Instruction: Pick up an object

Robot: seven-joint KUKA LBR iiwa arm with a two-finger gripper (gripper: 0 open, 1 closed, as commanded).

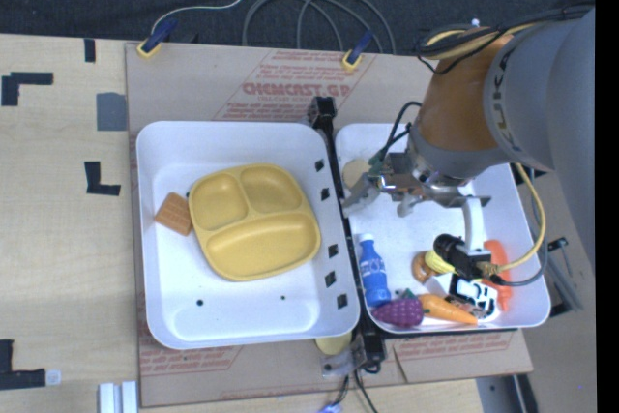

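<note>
My gripper (392,189) hangs over the upper left part of the right bin (411,237), under the orange wrist band. A pale round object (355,171) lies just to its left by the bin's divider wall. Below it a blue bottle (372,272) lies near the bin's left side. Along the bin's front sit purple grapes (399,311), an orange carrot (451,308), a yellow banana-like piece (437,262) and a black-and-white object (474,291). Nothing shows held in the gripper.
The left bin (155,295) holds a yellow divided plate (255,220) and a small brown cracker-like piece (174,213) at the plate's left. Cables (319,14) loop behind the bins. The arm's grey body covers the right bin's upper right corner.
</note>
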